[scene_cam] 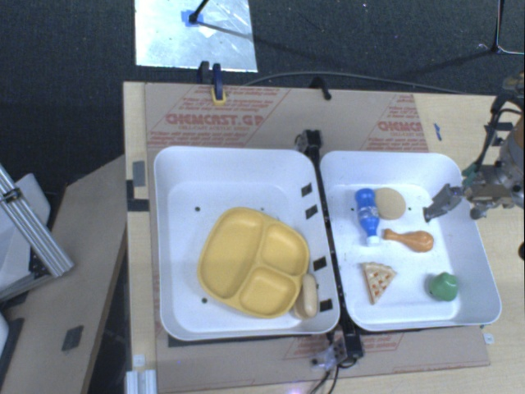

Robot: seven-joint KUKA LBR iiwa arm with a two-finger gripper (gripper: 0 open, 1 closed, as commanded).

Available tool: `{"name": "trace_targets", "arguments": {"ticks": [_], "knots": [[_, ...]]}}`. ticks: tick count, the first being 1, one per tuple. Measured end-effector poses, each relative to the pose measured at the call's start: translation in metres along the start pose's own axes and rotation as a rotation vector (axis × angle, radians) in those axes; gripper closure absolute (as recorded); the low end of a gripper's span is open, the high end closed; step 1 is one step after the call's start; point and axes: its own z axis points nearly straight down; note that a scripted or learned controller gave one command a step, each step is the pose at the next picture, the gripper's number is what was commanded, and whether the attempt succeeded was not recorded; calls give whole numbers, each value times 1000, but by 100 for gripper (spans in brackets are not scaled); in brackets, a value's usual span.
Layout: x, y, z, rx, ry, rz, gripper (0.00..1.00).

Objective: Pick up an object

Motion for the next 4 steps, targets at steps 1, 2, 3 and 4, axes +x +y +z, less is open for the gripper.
{"name": "trace_targets", "arguments": {"ticks": [1, 2, 3, 4], "knots": [[0, 2, -5, -10, -2, -3, 0], [2, 11, 41, -7, -1, -1, 0], [1, 5, 85, -7, -1, 0, 0], [-2, 9, 128, -6, -1, -1, 0]]}}
